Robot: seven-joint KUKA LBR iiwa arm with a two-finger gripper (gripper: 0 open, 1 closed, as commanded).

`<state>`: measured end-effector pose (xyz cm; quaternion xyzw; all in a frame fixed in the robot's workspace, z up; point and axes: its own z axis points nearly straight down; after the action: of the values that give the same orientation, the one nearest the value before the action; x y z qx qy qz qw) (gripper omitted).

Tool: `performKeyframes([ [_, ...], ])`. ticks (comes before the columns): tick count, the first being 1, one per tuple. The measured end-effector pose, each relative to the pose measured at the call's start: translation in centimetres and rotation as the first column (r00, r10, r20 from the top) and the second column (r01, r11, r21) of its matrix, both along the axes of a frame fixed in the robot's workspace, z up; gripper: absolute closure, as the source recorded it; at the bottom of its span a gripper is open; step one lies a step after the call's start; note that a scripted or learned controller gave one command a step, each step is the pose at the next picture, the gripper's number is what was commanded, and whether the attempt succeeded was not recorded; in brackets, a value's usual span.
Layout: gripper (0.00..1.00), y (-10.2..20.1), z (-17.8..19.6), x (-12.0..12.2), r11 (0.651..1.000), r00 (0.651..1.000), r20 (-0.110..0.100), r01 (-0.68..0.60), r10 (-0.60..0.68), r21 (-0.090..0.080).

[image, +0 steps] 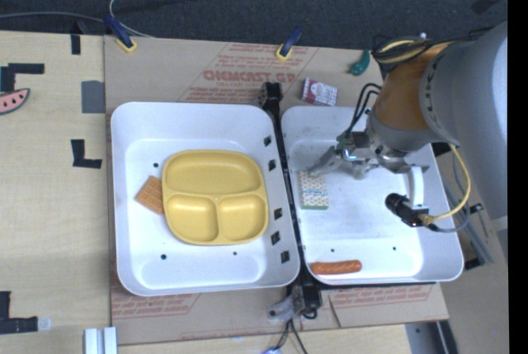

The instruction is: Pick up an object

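In the right bin (pixel 429 257) lies a small pale packet with green print (pixel 313 191), near the left wall. An orange hot dog toy (pixel 335 267) rests along that bin's front edge. My gripper (pixel 320 164) reaches in from the right and sits low just above and behind the packet, its metal fingers pointing left toward it. Nothing shows between the fingers. The left bin (pixel 136 261) holds a yellow divided plate (pixel 216 195) with a brown cracker-like piece (pixel 150 195) tucked at its left edge.
A small red and white packet (pixel 318 92) lies on the cardboard behind the right bin. Yellow clips (pixel 289 48) hold the cardboard's back edge. Black clamps (pixel 271 95) join the bins along the middle. Cables (pixel 417 216) hang from the wrist over the right bin.
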<state>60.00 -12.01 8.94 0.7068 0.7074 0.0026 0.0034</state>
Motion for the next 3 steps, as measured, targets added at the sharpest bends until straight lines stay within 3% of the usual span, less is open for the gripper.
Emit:
performKeyframes([
  [1,1.00,0.1,1.0,0.1,1.000,1.000,0.001,0.000,0.000,0.003],
  [2,0.00,0.1,1.0,0.1,1.000,1.000,0.001,0.000,0.000,0.003],
  [3,0.00,-0.3,-0.3,-8.6,1.000,1.000,-0.007,0.002,-0.002,0.000],
])
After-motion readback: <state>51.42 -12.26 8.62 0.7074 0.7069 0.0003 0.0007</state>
